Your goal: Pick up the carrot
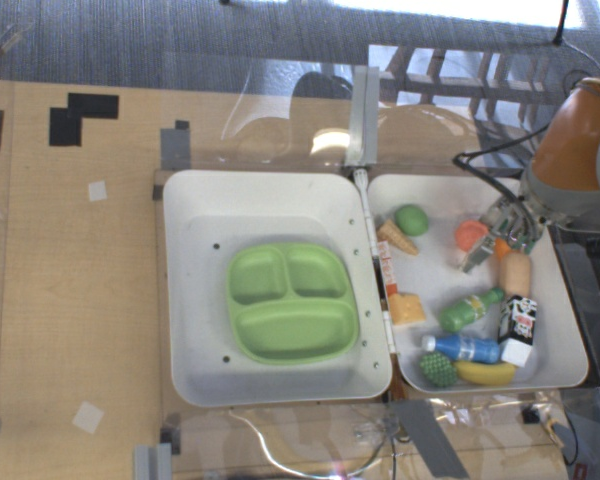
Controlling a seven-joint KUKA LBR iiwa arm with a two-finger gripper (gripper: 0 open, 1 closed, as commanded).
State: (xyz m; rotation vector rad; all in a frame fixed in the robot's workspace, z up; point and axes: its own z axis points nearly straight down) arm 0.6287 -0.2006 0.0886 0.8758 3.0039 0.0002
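Note:
The gripper (490, 246) hangs low over the upper right part of the right bin (572, 360), reaching in from the right under the orange-banded wrist. An orange piece that I take for the carrot (503, 250) lies right beside the gripper's tip, partly hidden by it. Whether it is held does not show. A red-orange round thing (469, 234) sits just left of the gripper. A pale pinkish sausage-shaped thing (518, 276) lies directly below the orange piece.
The right bin also holds a green ball (412, 218), a tan wedge (395, 238), a yellow block (407, 309), a green bottle (468, 311), a black-and-white carton (518, 322), a blue bottle (465, 348) and a banana (487, 373). The left bin (195, 368) holds a green divided tray (292, 300).

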